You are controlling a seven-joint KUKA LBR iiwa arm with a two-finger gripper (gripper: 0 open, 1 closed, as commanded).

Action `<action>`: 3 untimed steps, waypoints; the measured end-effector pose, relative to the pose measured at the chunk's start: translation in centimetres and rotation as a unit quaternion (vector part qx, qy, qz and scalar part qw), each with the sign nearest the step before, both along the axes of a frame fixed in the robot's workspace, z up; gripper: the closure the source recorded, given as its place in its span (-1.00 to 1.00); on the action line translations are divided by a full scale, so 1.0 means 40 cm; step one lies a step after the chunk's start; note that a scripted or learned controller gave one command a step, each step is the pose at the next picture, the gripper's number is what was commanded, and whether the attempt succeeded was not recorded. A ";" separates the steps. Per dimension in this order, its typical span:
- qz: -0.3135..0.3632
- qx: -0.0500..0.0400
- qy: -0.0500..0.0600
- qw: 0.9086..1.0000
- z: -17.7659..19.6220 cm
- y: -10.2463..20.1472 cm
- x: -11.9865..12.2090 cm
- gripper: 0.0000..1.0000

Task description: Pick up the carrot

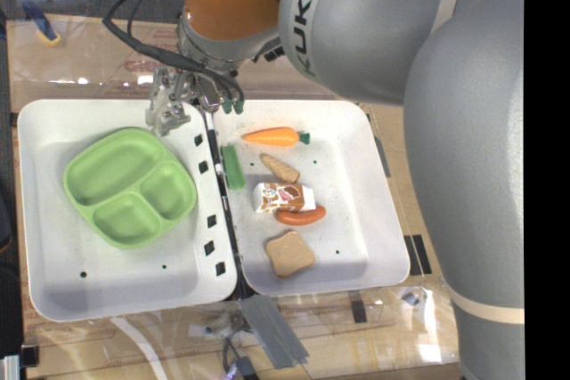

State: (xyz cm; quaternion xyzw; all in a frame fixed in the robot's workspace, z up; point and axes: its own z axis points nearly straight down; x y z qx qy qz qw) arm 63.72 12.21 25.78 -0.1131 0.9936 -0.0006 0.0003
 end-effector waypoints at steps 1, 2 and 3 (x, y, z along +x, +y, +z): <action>0.084 0.000 -0.002 0.996 0.014 -0.064 0.050 1.00; 0.175 0.001 -0.002 0.985 0.043 -0.027 0.049 1.00; 0.277 0.000 0.000 0.961 -0.002 -0.045 0.048 1.00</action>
